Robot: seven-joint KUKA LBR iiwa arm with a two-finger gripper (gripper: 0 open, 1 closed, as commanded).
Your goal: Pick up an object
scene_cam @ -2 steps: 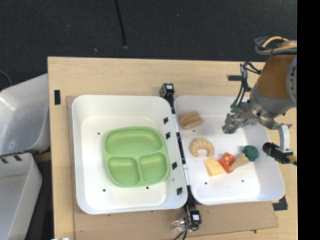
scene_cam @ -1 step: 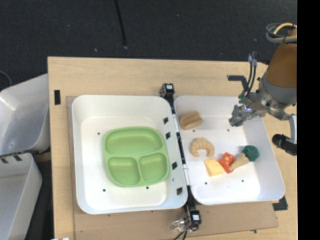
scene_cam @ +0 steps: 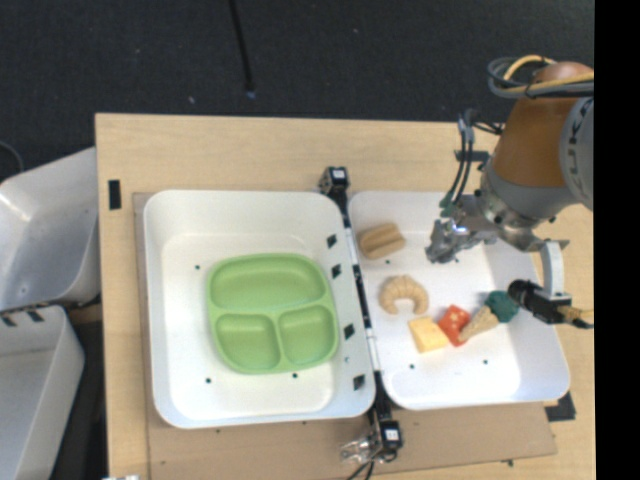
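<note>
The right bin (scene_cam: 520, 373) holds several small food-like items. A brown bread block (scene_cam: 381, 239) lies near its far left side, and a pale croissant (scene_cam: 404, 294) lies just in front of it. Toward the bin's middle sit a yellow cheese wedge (scene_cam: 429, 335), a red piece (scene_cam: 455, 321) and a tan piece with a teal end (scene_cam: 492, 312), close together. My gripper (scene_cam: 445, 244) hangs over the far middle of the right bin, to the right of the bread block and apart from it. Nothing shows in its grasp.
The left bin (scene_cam: 170, 268) carries a green divided plate (scene_cam: 271, 310). Black clips sit along the seam between the bins (scene_cam: 352, 268). The arm's grey and orange wrist (scene_cam: 535, 158) hangs over the right bin's far right corner. A white box (scene_cam: 40, 238) stands off the bench's left.
</note>
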